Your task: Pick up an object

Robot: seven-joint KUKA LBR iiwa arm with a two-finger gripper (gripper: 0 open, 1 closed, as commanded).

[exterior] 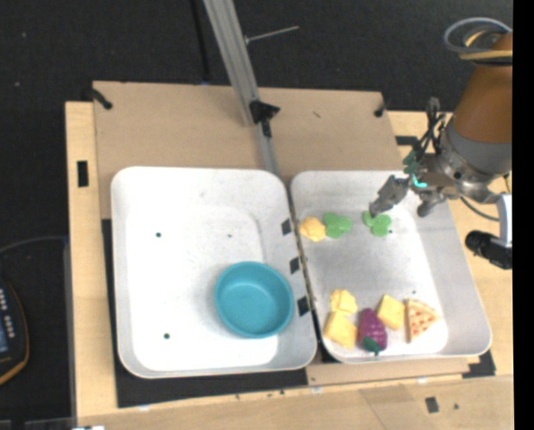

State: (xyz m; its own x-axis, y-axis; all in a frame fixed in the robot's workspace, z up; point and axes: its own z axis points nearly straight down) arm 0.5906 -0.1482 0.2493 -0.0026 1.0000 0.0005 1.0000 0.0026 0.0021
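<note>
My gripper [404, 204] hangs over the far part of the right bin [446, 267], open, with nothing between its fingers. One fingertip [381, 206] is just above a small green toy [379, 225] lying on the bin floor. Left of that toy lie another green piece [337, 226] and a yellow piece [313, 229]. Near the bin's front edge sit two yellow pieces [341, 316], purple grapes [372, 330], a yellow block [391, 312] and a pizza slice [419, 318].
The left bin [159, 213] holds a blue bowl [252, 298] at its front right. A grey pole [236, 61] slants down to the divider between the bins. The arm's wrist [478, 141] stands over the right bin's far right corner.
</note>
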